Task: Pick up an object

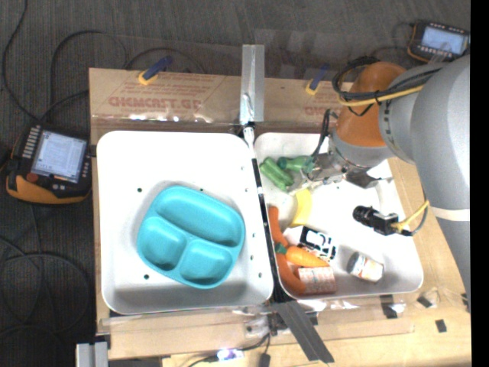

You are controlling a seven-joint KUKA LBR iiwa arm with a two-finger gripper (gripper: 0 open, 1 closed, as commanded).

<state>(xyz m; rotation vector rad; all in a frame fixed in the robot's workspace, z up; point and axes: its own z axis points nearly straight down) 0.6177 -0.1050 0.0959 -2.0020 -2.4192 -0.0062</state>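
Pincer [319, 167] sits low in the right bin [348, 205] beside a green item [276, 172], grip state unreadable; nothing is visibly lifted, so grasp and lift remain.

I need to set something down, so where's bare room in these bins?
Left bin: bare floor along its far side, beyond the blue tray. Right bin: crowded along its left wall; small bare patch between yellow item and jar.

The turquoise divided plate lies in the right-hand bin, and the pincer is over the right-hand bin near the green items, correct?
Not quite. The camera view shows the turquoise divided plate in the left-hand bin, not the right. The rest holds: the pincer is over the right-hand bin near the green items.
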